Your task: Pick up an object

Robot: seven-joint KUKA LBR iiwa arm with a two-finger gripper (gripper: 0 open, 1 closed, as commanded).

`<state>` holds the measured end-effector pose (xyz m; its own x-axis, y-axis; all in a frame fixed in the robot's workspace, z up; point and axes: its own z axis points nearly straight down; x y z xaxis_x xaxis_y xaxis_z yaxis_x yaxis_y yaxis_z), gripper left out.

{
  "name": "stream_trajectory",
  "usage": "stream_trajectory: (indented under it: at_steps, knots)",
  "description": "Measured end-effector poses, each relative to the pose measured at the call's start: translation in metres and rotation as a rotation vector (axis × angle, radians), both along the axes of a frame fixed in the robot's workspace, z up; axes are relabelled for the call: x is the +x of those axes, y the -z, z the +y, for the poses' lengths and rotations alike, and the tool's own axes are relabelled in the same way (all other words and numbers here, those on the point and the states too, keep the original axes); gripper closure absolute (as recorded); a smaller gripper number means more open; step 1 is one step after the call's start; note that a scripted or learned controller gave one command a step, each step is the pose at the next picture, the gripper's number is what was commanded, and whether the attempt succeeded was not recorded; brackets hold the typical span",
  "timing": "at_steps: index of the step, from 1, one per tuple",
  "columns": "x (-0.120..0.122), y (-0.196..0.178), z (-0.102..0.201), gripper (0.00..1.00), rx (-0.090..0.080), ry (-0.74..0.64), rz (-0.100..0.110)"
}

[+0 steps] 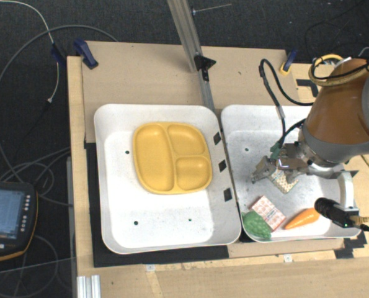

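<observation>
End effector [272, 168] fingers spread above patterned block [284, 180].

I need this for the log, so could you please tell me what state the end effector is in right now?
End effector: low in the right bin over a small patterned block; open or closed cannot be told.

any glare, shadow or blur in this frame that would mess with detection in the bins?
Camera view: lighting even and soft, no hard glare on the white bins; the yellow divided plate shows only a mild sheen. The arm throws a faint shadow around the gripper, where the small patterned object is hard to resolve. The carrot and red-white packet are sharp.
</observation>
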<state>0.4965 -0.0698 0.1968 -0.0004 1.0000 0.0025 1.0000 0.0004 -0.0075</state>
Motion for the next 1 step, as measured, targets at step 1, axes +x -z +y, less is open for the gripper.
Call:
stream_trajectory:
  at_steps: [1]
  knots:
    - [0.0024, 0.0510, -0.0090, 0.00, 0.000, 0.002, 0.001]
